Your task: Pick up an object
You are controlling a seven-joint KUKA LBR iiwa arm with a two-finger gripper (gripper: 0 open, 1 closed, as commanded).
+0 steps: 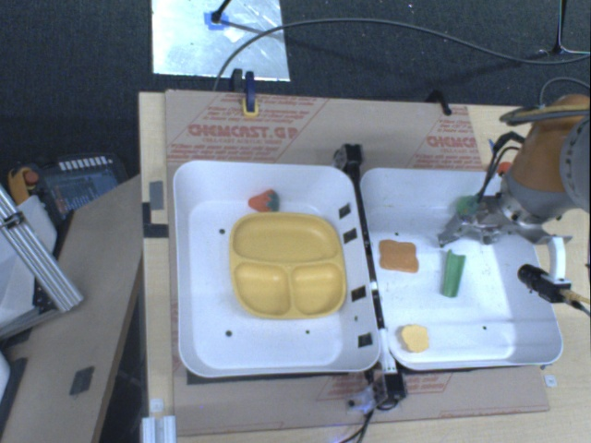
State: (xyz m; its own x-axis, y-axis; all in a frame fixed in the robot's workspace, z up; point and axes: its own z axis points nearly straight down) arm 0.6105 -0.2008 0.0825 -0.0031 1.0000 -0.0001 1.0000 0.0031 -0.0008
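The gripper point(459, 230) is being held low at the right of the frame (whether it is spread or pinched cannot be told), just above the green stick point(452, 273) lying in the right bin point(480, 347)

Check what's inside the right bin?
Right bin: orange toast-like slab, green stick, yellow round piece. The claw and arm cover the upper right part.

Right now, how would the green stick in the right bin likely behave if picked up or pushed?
The green stick looks like a rigid toy piece, so probably stiff and light. It lies flat on the right bin floor, clear of the orange slice; if rounded, a sideways push might roll it.
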